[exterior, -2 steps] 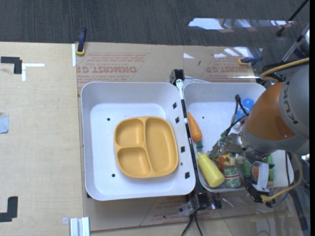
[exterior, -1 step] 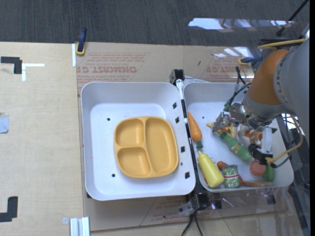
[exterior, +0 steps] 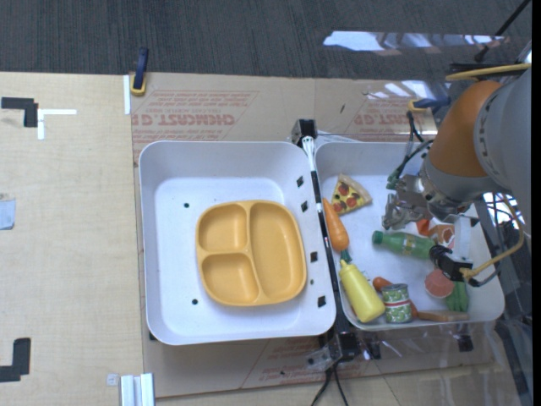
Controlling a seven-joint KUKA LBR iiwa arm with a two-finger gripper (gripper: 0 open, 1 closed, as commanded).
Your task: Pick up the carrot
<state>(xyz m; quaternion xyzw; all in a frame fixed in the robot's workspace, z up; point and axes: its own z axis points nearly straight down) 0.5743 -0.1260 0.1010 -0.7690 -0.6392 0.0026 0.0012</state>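
**A:** Find the carrot (exterior: 336,227) first. You see it in the right bin (exterior: 372,163), hard against the left wall, beside the divider between the two bins. It is a short orange piece, tapered, lying lengthwise along that wall with its narrow end toward the far side of the bench. Just below it lies the yellow bottle (exterior: 361,292), and the pizza slice (exterior: 348,194) sits just beside its upper end.

**B:** And the gripper (exterior: 402,207)?

**A:** You find it over the middle of the right bin, well apart from the carrot, just above the green bottle (exterior: 407,243). How far its fingers stand apart you cannot tell: they are dark metal against cables and shadow, and the grey wrist and orange band of the arm (exterior: 473,138) crowd them. You see nothing clearly between them.

**B:** What else is hard to read?

**A:** The right side of the right bin. The arm and its cables cover it, so the reddish and white pieces near the wrist are only partly shown and you cannot name them. The small can (exterior: 396,303) is clear enough. The left bin (exterior: 169,252) holds the yellow divided plate (exterior: 251,252).
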